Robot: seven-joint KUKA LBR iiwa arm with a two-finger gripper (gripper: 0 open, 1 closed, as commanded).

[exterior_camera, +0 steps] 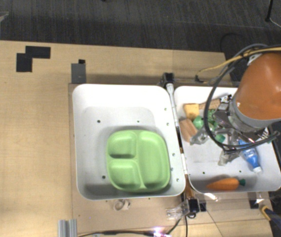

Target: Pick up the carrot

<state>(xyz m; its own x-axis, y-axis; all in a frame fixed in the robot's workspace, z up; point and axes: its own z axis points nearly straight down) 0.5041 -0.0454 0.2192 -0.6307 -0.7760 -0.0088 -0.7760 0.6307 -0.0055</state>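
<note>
The carrot, orange with a small green stub at its right end, lies flat along the front wall of the right bin. My gripper hangs over the middle of that bin, behind the carrot and a little to its left. Its grey fingers are spread and nothing sits between them, so it is open. The arm's orange band and cables hide the bin's back right part.
A blue bottle lies just right of the gripper. A yellow block, a green piece and a brown piece crowd the right bin's back left corner. The left bin holds a green divided plate.
</note>
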